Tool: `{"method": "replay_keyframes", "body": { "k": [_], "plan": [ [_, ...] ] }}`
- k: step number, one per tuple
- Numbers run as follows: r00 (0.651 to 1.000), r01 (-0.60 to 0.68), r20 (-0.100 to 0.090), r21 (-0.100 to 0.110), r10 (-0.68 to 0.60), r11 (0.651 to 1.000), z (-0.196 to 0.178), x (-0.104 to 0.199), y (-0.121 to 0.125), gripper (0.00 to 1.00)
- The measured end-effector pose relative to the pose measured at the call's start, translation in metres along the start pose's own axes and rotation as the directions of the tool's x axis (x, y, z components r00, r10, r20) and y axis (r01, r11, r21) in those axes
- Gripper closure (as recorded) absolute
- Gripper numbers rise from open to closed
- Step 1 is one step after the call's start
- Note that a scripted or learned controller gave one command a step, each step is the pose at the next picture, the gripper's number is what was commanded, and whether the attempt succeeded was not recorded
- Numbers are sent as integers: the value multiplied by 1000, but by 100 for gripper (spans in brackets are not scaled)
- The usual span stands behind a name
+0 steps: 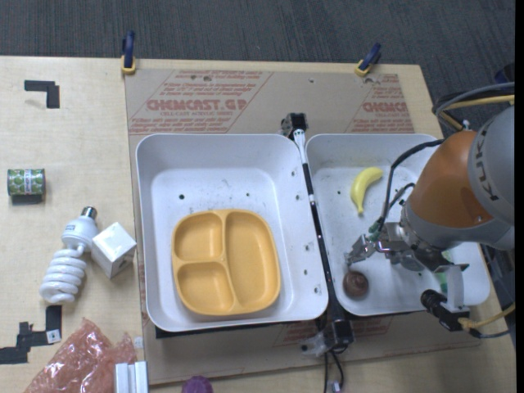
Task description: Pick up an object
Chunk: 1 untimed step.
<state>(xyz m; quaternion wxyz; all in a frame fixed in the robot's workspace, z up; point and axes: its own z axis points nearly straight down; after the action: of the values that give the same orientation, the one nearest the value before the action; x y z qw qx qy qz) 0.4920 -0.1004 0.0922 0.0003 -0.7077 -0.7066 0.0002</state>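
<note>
1. The two-finger gripper [360,252] is seen low in the right-hand shallow white bin [327,158], at the end of the grey arm with its orange band [449,188], which enters from 3 o'clock.
2. A small round brown object [355,282] lies on the bin floor just beside the gripper tip, at about 6 o'clock from it; whether the two touch cannot be told.
3. A curved yellow banana [363,187] lies in the same bin at roughly 12 o'clock from the gripper, well apart from it.
4. Whether the gripper is spread or pressed together cannot be told, and nothing is seen pinched in it.
5. The left-hand shallow white bin [151,187] holds a yellow three-compartment plastic tray [225,262], set toward the bin's 6 o'clock side.
6. Both bins rest on a brown protective sheet printed with red lettering [205,97], fixed to the pale wooden bench [65,137] by blue-and-yellow clamps [128,53] at its far edge.
7. On the bench at 9 o'clock from the bins are seen a small green can [26,183], a white spiral light bulb [67,260] and a small white box [114,249] touching the bulb.
8. A crumpled pinkish-red mesh bag [82,359] lies at about 7 o'clock.
9. Dark grey carpet [246,15] is seen beyond the bench at 12 o'clock.
</note>
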Motion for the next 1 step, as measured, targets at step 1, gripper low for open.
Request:
{"method": "replay_keyframes", "body": {
  "k": [1],
  "plan": [
    [1000,-1,1,-3,1,1000,-10,-1,1,100]
  ]
}}
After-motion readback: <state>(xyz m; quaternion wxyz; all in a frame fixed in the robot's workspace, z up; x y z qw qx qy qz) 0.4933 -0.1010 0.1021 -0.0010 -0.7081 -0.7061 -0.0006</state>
